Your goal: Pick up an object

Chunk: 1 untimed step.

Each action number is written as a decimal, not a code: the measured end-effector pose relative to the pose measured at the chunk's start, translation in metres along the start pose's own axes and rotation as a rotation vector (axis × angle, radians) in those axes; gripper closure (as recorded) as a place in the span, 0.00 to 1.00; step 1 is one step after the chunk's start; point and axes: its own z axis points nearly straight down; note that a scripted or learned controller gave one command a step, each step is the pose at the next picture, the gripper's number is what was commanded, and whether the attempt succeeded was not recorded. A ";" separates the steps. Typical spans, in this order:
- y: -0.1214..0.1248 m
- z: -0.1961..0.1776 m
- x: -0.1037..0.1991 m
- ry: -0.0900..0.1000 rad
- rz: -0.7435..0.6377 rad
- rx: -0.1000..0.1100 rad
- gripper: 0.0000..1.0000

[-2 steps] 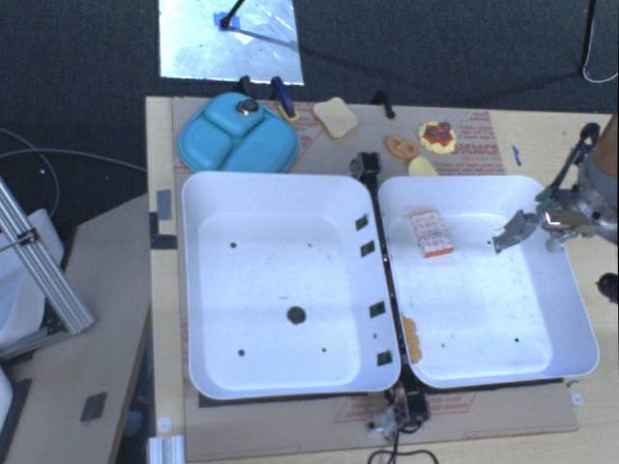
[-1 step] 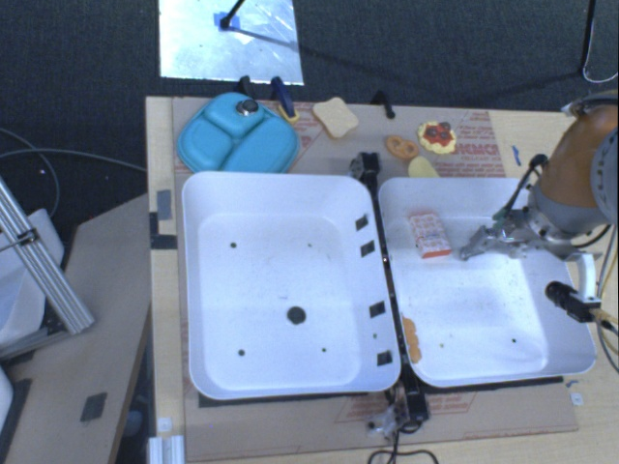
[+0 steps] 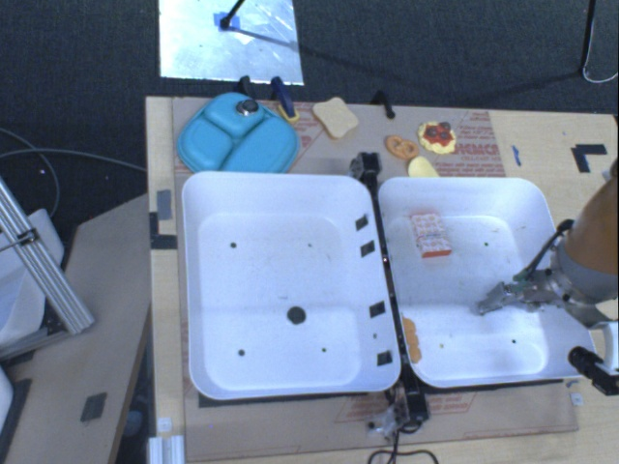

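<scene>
- Your jaws [image 3: 486, 304] hover low in the right bin [image 3: 522, 201]; you cannot tell their opening.
- The pink packet [image 3: 430, 234] lies apart, untouched.

One fixed camera looks down at a slant from above the bench [image 3: 319, 133], taking in both white bins [image 3: 280, 193].

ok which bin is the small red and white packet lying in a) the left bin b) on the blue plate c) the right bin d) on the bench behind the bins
c: the red and white packet lies on the floor of the right bin, toward its back edge, with the gripper lower in the same bin and apart from it.
</scene>
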 end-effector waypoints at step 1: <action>0.005 -0.012 -0.001 -0.004 -0.003 -0.006 1.00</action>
